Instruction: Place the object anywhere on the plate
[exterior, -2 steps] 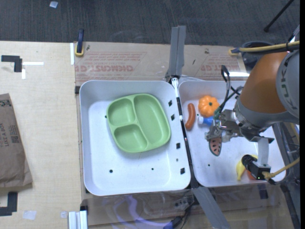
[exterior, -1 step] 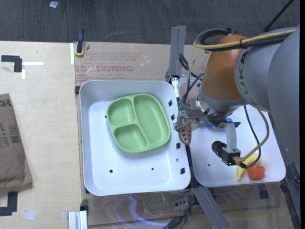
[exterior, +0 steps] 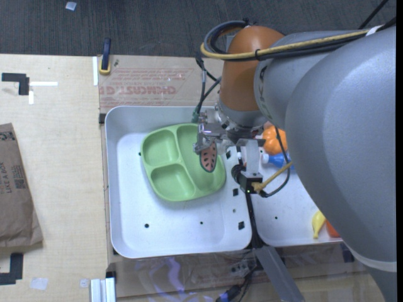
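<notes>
Gripper: my gripper (exterior: 208, 145) hangs over the right part of the plate, fingers closed on the slice.
Slice: a watermelon slice (exterior: 210, 158), red with dark seeds and a green rind, sits between my fingers just above the plate's right compartment; I cannot tell if it touches the plate.
Plate: the green plate (exterior: 170, 162) has three compartments and lies tilted in the left bin, toward its upper right.
Plate edges: its right rim comes near the wall shared by the two bins; its top rim is close to the bin's far wall.
Left bin: the white left bin (exterior: 164, 225) has bare floor to the left of the plate and along the near side, so the widest open room lies there.
Right bin: the right bin (exterior: 283, 219) is largely covered by my arm (exterior: 340, 137); an orange thing (exterior: 274, 139) and a blue thing (exterior: 275, 160) lie just beside my wrist, and a yellow thing (exterior: 318, 224) shows at the arm's lower edge.
Cable: a black cable (exterior: 217, 39) loops above the orange band.
Writing, cardboard: a cardboard sheet (exterior: 151, 83) behind the left bin bears red print, reversed and too faint to read.
Writing, bag: a brown paper bag (exterior: 16, 187) at the bench's left edge has small dark print that I cannot read.
</notes>
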Robot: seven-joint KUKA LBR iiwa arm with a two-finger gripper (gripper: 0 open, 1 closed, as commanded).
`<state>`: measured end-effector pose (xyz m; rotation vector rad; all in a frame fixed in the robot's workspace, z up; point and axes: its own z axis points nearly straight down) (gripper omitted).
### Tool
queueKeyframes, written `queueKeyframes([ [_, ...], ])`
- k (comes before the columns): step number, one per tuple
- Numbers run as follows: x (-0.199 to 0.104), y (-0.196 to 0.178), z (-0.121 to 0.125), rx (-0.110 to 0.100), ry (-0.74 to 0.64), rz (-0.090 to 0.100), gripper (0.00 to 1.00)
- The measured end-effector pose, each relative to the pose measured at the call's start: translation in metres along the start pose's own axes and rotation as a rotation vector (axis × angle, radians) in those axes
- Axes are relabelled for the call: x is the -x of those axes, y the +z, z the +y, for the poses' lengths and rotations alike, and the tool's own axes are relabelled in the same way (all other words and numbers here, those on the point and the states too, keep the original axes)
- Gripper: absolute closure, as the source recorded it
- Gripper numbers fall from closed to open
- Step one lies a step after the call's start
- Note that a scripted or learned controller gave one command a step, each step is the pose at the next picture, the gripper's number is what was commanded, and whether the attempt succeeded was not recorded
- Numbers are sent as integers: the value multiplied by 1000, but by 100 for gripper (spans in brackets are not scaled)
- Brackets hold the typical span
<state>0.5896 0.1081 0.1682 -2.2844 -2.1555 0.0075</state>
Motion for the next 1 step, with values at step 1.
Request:
queueKeyframes([
  [1, 0, 0, 0, 0, 0, 0, 0],
])
